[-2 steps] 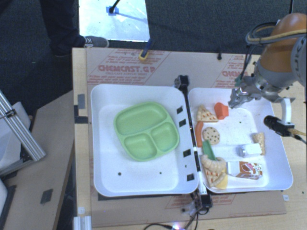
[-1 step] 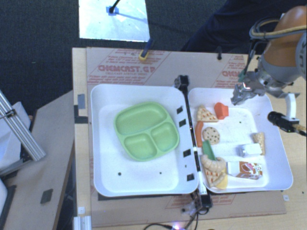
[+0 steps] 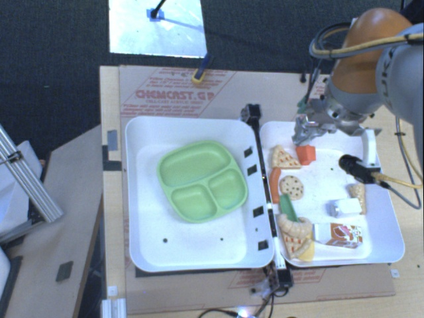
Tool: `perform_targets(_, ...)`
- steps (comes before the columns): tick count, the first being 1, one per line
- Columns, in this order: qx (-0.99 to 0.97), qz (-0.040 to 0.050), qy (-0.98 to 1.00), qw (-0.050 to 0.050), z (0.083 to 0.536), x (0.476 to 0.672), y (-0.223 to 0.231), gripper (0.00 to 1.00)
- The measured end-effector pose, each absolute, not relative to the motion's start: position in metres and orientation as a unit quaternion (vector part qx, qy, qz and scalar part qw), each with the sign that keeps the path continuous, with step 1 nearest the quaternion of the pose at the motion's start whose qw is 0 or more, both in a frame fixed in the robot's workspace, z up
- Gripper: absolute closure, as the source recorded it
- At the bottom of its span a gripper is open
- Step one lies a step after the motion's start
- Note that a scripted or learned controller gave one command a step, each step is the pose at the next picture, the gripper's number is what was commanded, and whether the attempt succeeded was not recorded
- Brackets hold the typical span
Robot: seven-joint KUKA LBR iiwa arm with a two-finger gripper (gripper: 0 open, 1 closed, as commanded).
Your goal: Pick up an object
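Grey arm [image 3: 397, 78] with orange band [image 3: 364, 48], looped cables [image 3: 324, 42].

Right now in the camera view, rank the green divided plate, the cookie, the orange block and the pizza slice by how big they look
1. green divided plate, by far the largest.
2. pizza slice.
3. cookie and orange block: they look about alike, and the arm partly covers the block, so I won't rank them.

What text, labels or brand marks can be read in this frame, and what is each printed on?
"CHEMCAST GP": red print on the brown protective sheet under the white bins, readable at the far edge.
Smaller red lines around it: too blurred to read.
Red print on the sheet's near edge: unreadable.
Small carton in the right bin: printing too small to read.
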State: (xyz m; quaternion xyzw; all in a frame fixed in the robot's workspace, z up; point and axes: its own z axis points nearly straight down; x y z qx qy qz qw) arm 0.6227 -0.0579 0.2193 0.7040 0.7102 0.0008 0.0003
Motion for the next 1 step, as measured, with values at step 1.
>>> perform_targets(1, 0.704, 0.0007, 0.71, 0.0, 0.2147, 0.6204, -0.0092, 1.0)
